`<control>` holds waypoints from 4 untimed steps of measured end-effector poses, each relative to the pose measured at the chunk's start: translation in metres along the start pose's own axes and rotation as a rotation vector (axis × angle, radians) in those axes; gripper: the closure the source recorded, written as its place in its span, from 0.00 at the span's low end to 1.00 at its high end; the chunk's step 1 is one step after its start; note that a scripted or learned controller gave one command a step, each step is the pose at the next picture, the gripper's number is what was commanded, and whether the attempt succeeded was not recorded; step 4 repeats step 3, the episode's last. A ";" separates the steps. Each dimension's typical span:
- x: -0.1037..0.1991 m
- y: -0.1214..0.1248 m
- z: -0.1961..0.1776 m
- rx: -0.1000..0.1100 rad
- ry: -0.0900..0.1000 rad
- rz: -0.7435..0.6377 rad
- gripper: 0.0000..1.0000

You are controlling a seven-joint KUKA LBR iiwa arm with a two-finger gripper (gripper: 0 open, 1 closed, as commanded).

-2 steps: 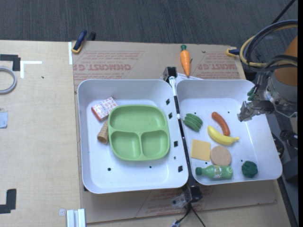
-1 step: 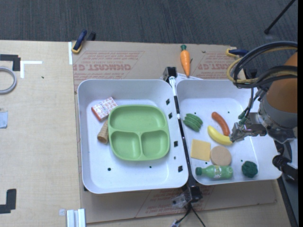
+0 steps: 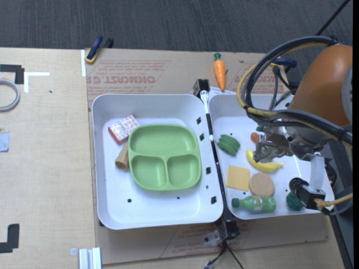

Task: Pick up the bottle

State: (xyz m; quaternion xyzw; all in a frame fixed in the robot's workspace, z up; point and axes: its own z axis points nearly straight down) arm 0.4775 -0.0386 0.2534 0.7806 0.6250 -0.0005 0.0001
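The bottle (image 3: 255,204) is green and clear with a white cap, lying on its side along the front edge of the right bin (image 3: 224,112). My gripper (image 3: 265,149) hangs over the middle of that bin, just above a yellow banana (image 3: 265,164). It is well behind the bottle and apart from it. The grey and orange arm comes in from the right and hides the bin's back right part.
The right bin also holds a green vegetable (image 3: 228,143), a cheese slice (image 3: 238,177), a round tan biscuit (image 3: 262,185) touching the bottle, and a dark green item (image 3: 294,200). The left bin (image 3: 106,195) holds a green divided plate (image 3: 165,157), a small box (image 3: 123,129) and a cone (image 3: 122,159). A carrot (image 3: 219,72) lies behind the bins.
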 end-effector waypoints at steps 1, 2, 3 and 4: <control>0.041 -0.010 0.062 0.002 0.000 -0.079 1.00; 0.097 -0.022 0.023 0.001 -0.001 -0.027 1.00; 0.156 -0.035 0.017 0.001 -0.001 0.178 1.00; 0.156 -0.035 0.017 0.001 -0.001 0.178 1.00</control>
